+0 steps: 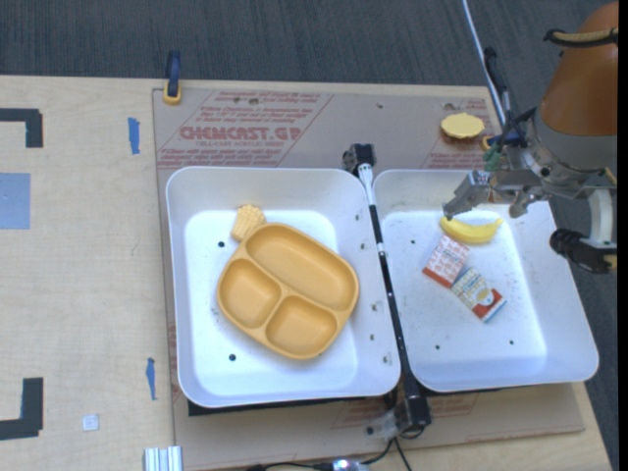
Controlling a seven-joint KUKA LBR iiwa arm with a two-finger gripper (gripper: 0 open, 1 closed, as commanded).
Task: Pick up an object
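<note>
— What lies in the right bin (564, 346)?
— A yellow banana (472, 230), small and curved, lying flat near the bin's far edge with its ends turned up toward the far wall. Just in front of it lies a flat packet (463, 278), red, white and pale blue with print too small to read, set on a slant toward the near right. The two are very close; whether they touch cannot be told.
— And the left bin (191, 361)?
— A yellow-orange divided plate (287, 289) with three compartments, right way up, set slantwise in the middle. A small yellow ridged piece (246, 221), like a bit of corn, sits at its far left rim.
</note>
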